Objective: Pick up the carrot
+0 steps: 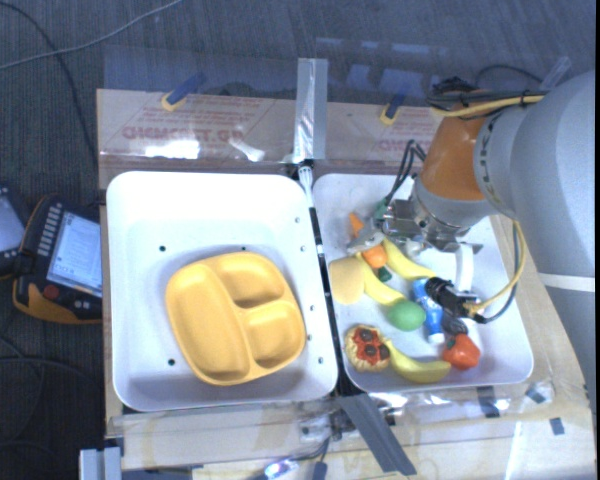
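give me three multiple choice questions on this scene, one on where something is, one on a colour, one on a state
1. Where is the yellow tray?
A. left bin
B. right bin
C. on the floor

2. What colour is the ball among the toy food?
A. blue
B. green
C. white

3. How does the tray sit?
A. upside down
B. on its edge
C. flat, open side up

Answers:
1 A, it lies in the left bin, apart from the food.
2 B, the round ball beside the bananas is green.
3 C, its three hollows face the camera.
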